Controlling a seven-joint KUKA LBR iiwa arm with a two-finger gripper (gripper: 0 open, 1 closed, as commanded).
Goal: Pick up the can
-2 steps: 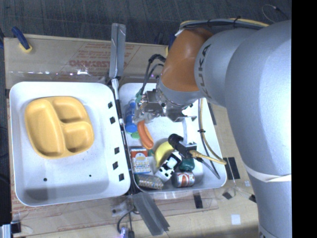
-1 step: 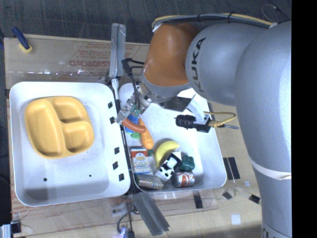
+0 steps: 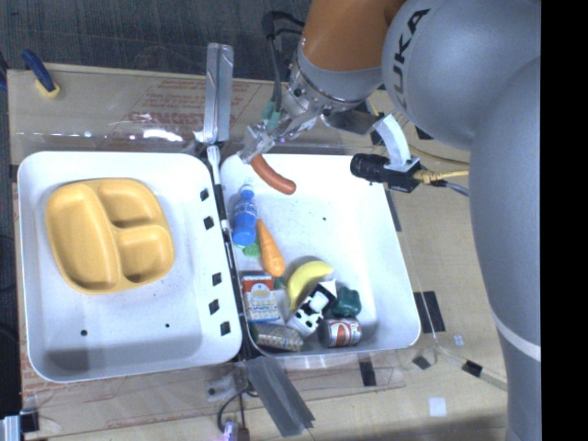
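- gripper [image 3: 260,145] is sitting at the back-left corner of the right bin [image 3: 367,246], hanging off the grey arm [image 3: 459,53] with its orange band [image 3: 354,16].
- The arm is reaching in from the right and covering the upper right of the view.
- Hot dog [image 3: 274,175] is lying right at the fingertips, just below and slightly right of them; it looks to be touching the tips. Can't tell whether the fingers are actually closing on it, and the finger gap isn't readable from this angle.
- can [image 3: 342,333] is lying on its side well away from the gripper, far below and to the right of it, near the front wall of the right bin. Nothing is gripping it.
- Blue bottle [image 3: 243,217] is lying below the gripper, near it, along the right bin's left wall.
- Carrot [image 3: 269,249] is lying just past the bottle, farther from the gripper.
- Banana [image 3: 308,280] is resting farther down and right, with a black-and-white cow toy [image 3: 315,309] and a dark green object [image 3: 348,301] just beyond it, next to the can.
- Small carton [image 3: 262,301] and a greyish packet [image 3: 277,340] are lying in the front-left corner, far below the gripper.
- Yellow divided tray [image 3: 108,232] is sitting in the left bin [image 3: 55,356], well off to the gripper's left and lower.
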